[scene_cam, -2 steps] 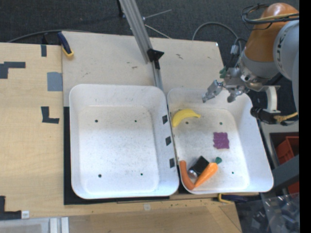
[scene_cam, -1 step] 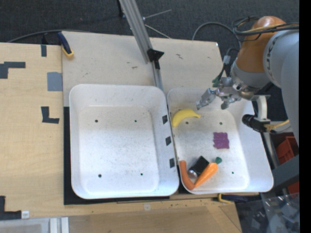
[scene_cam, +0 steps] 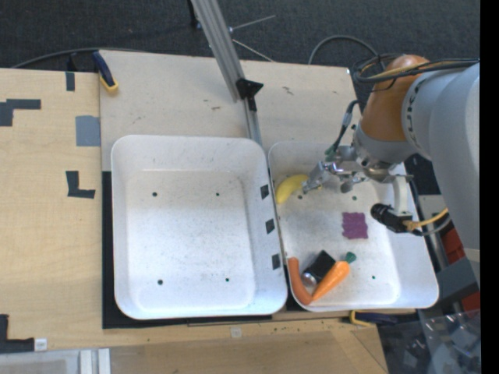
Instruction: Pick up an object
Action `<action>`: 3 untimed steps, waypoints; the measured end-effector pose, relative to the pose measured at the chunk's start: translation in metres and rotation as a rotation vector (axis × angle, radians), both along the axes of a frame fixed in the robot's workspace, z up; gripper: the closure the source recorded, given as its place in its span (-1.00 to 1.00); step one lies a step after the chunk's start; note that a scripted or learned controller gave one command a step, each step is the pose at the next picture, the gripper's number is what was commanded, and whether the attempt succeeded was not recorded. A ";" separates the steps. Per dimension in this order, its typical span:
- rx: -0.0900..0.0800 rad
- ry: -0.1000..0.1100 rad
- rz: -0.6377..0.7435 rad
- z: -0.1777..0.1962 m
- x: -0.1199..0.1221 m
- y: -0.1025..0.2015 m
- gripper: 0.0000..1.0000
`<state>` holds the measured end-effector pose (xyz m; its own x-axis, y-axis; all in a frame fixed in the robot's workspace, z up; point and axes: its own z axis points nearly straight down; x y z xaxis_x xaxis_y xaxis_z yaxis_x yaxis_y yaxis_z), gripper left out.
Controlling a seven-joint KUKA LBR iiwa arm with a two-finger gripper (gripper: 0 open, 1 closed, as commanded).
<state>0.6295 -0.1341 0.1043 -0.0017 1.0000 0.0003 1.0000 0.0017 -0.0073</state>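
Yellow banana (scene_cam: pixel 291 187) just beside gripper (scene_cam: pixel 312 184), right bin (scene_cam: pixel 405 283).

Open floor mid right bin (scene_cam: pixel 390 287) — banana (scene_cam: pixel 291 187) crowds the far-left corner, carrot (scene_cam: pixel 331 280) the near-left.

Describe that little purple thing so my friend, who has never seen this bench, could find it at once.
Start at the right-hand white bin, the one the grey arm reaches into. On its speckled floor, below the gripper and above the toy carrot, lies a small flat purple square. It lies apart from everything else and is the one purple item; its neighbours are yellow, orange and black.
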 end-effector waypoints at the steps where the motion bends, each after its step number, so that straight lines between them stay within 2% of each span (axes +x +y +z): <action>1: -0.001 -0.005 0.001 0.014 0.002 0.000 1.00; 2: -0.002 -0.012 -0.001 0.074 -0.003 -0.004 1.00; 3: -0.002 -0.013 0.000 0.135 0.005 -0.006 1.00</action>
